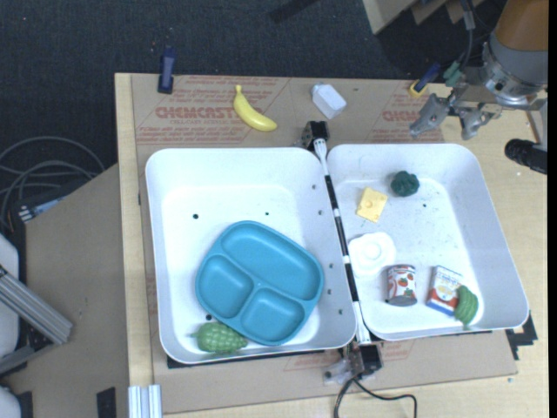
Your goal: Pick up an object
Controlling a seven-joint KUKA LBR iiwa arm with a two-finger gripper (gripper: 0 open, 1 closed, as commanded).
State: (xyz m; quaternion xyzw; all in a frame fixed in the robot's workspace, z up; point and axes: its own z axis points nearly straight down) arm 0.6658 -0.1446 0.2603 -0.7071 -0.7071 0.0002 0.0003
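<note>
Camera view, from above and at a slant: gripper [452,116] hung over the bench past the far edge of the right bin [500,233], jaws spread apart with nothing between them, two grey fingers [425,118] pointing down. Just above the jaws, wrist and orange-banded arm [522,20] reaching in from the upper right. Nearest thing below the jaws: dark green lump [404,183], lying in the far part of the right bin, apart from the fingertips. Just beyond that, down and to the left of the jaws, a yellow cheese wedge [372,205]. Farther from the jaws, near the divider between the bins, a white round lid [369,251]. Well away from the jaws at the near end of the same bin: small can [400,285] standing upright, then a small carton [445,289] beside it, with a green pickle [467,306] touching the carton's outer side. Across the divider, well apart from the jaws, left bin [174,198] held a blue divided plate [258,280] and, at the plate's near-left corner, a bumpy green fruit [218,339]. Off to the left of the jaws on the bare bench [139,259], outside both bins: white block [329,101], banana [251,111] and, farthest off, a dark blue marker [166,70].
</note>
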